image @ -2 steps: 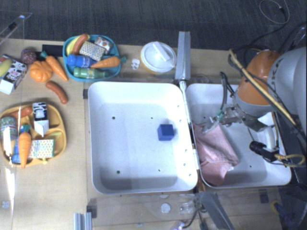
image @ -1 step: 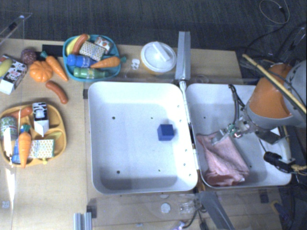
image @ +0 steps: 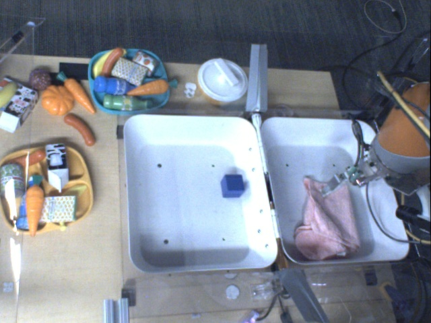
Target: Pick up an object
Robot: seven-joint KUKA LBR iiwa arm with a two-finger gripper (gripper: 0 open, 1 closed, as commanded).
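Pink cloth (image: pixel 328 219) lies lengthwise up-down, end effector (image: pixel 335 187) at its top

Arm (image: pixel 403 136): grey casing, rounded, with a broad orange band above the wrist.
Wrist: grey collar under the orange, narrowing to small metal parts.
Gripper (image: pixel 337 186): slim, silvery, with a green speck.
Cables: thin black loops beside the arm.

a cube (image: pixel 233 185) lies in the left bin (image: pixel 145 140), a cloth (image: pixel 328 221) in the right bin (image: pixel 296 140); the tool (image: pixel 335 184) touches the cloth's top edge; toy food lies left on the surface (image: pixel 101 180)
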